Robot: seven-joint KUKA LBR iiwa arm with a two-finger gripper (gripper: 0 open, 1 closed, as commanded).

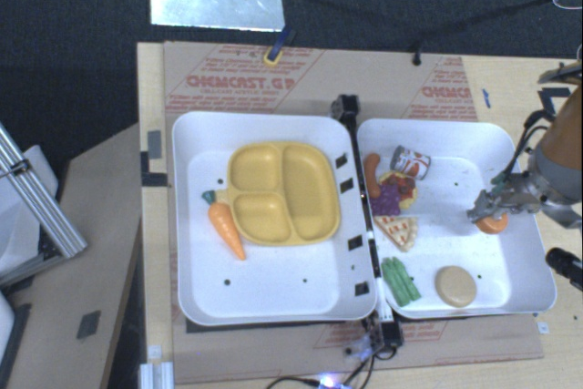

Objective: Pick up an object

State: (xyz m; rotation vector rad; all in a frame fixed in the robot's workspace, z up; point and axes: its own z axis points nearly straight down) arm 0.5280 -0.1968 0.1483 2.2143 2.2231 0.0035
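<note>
While the gripper [489, 209] sits low over the right bin [474, 146], right on top of a small orange object [493, 224] near that bin's right wall, the grasp is unconfirmed. Fingers are too dark and small to read: cannot tell how far apart they stand, or whether the orange piece is between them or just under them.

Judgement on the step: this looks like the closing/grasp phase on the orange piece. To do it well:
- centre the fingers over the piece, not on its edge, before closing
- go straight down, avoid dragging it into the bin wall
- lift vertically and check it comes up with the fingers; it looks small and rounded, so likely to squirt out

Orientation: only a low orange sliver shows below the gripper, roughly wider than tall in the camera view, long axis about left-right. Which end points where cannot be told; most of it is covered.

Other candidates in the same bin, well apart from the gripper: a round beige piece [455, 285], a green item [399, 279], a can [411, 163]. Left bin holds a yellow tray [282, 193] and a carrot [226, 230].
</note>
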